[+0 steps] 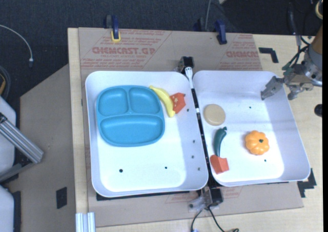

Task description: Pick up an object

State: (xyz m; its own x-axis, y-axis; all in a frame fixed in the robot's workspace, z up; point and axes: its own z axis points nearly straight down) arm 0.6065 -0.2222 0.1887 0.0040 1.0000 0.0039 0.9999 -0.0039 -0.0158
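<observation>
From my remote seat I see two white bins: the left holds a blue divided plastic plate. My gripper, jaws spread wide and empty, hovers at upper right, above the small orange toy pumpkin I judge likeliest to be picked.

My arm enters from the right edge of the camera view, only its wrist section visible. My gripper hangs at the upper right, pointing down and leftward. My two fingers are spread apart, with nothing between them.
</observation>
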